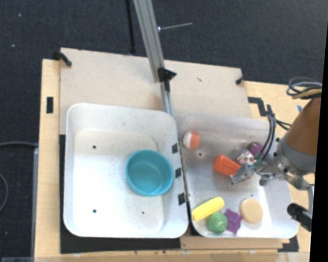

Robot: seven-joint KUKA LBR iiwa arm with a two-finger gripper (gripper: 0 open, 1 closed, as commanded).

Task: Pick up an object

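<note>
Orange object (pixel 227 165) is lying in the right bin (pixel 269 232), centre-right of frame; I'm seeing the gripper (pixel 244 172) touching it, grip state unclear.

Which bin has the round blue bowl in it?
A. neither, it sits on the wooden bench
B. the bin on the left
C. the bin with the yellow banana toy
B: the round blue bowl sits alone inside the left white bin, while the yellow banana-shaped toy lies in the right white bin.
</note>
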